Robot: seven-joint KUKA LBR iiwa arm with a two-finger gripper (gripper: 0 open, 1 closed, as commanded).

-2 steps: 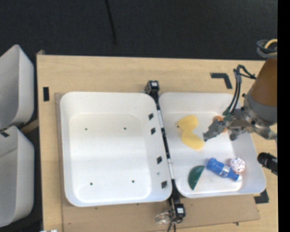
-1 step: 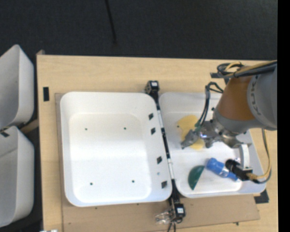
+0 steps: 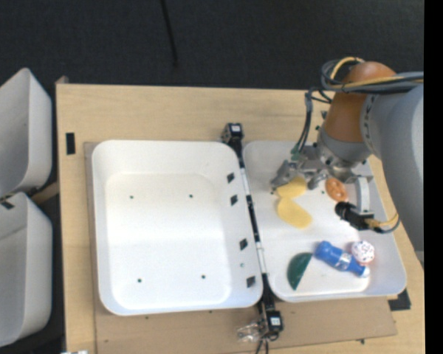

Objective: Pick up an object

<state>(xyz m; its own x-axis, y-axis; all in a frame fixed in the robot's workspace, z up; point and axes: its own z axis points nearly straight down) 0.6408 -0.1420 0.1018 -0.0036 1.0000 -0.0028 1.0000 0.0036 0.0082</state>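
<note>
1. Wood makes up the table point(image 3: 74, 220) under me, pale and flat, with two shallow white bins side by side on it.
2. Left bin point(image 3: 162, 168): smooth white plastic with rounded corners and a few small dark dots on its floor.
3. Right bin point(image 3: 262, 157): my arm point(image 3: 395, 146) reaches in from the right, grey with an orange band point(image 3: 351, 113) above the wrist, and bends down to the bin's upper part.
4. My claw point(image 3: 299, 174) sits low at the top of a yellow piece point(image 3: 292, 189); whether its fingers are spread or pinched I cannot tell.
5. Just below lies a second yellow piece point(image 3: 294, 212), rounded and matte, touching or nearly touching the first.
6. A dark green wedge point(image 3: 299, 269) with a curved edge lies near the bin's front.
7. Right of it, a blue tube-like object point(image 3: 338, 257) lies tilted.
8. A small orange object point(image 3: 336, 190) rests just beside my wrist.
9. A round white item with reddish speckles point(image 3: 363, 251) sits by the blue object's right end.
</note>
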